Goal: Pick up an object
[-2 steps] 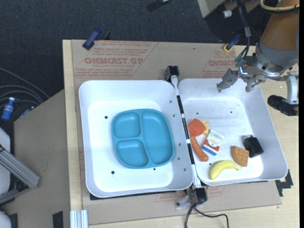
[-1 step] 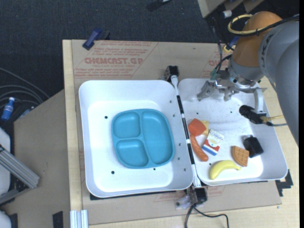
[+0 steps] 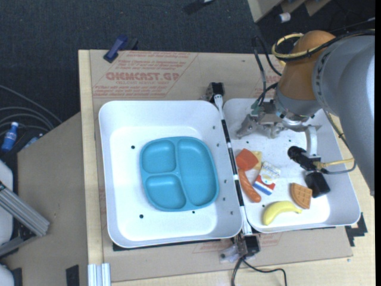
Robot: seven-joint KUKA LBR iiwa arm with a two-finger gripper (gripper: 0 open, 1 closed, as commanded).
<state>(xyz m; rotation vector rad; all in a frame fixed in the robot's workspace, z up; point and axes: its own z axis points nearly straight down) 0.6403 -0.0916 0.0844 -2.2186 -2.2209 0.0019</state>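
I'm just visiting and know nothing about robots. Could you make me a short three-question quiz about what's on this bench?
1. True or false: the blue divided plate lies in the left bin.
2. Which lies nearest the right bin's front edge? A) banana B) carrot C) waffle
3. Fill in: the end effector hangs over the ___ bin.

Key: 1 true; 2 A; 3 right.
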